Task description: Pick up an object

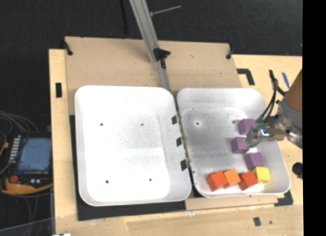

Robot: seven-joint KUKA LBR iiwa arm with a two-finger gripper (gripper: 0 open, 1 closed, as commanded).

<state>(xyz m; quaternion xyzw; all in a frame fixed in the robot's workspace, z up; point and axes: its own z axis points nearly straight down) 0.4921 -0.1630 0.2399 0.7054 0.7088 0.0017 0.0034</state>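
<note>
The right bin holds three purple blocks: one near its right side, one just below it, and one lower still. Along the bin's front edge lie two orange blocks, a red-orange block and a yellow block. My gripper reaches in from the right and sits low over the bin, between the upper two purple blocks and touching or nearly touching them. The view is too small to show how the fingers stand.
The left bin lies beside the right one, with a divider edge between them. A slanted metal pole rises behind the bins. A blue-screened device sits off the bench at the left.
</note>
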